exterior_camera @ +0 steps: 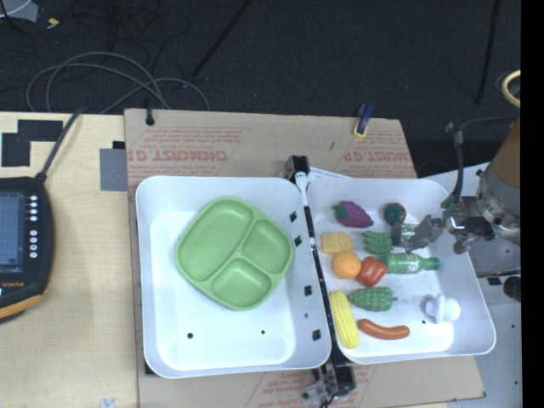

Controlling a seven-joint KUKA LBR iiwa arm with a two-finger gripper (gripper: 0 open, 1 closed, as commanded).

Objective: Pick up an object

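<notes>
The approach step looks under way: the claw (422, 231), whose state I cannot tell, hangs over the right bin (476, 325), just at 12 o'clock of the green bottle (411, 264). Next it likely must descend squarely onto it.

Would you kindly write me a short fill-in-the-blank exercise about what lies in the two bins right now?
1. The green divided plastic plate lies in the ____ white bin.
2. The yellow toy corn cob lies beside the ____ toy sausage.
3. The gripper hangs over the ____ white bin.

Missing words: left; red; right
</notes>
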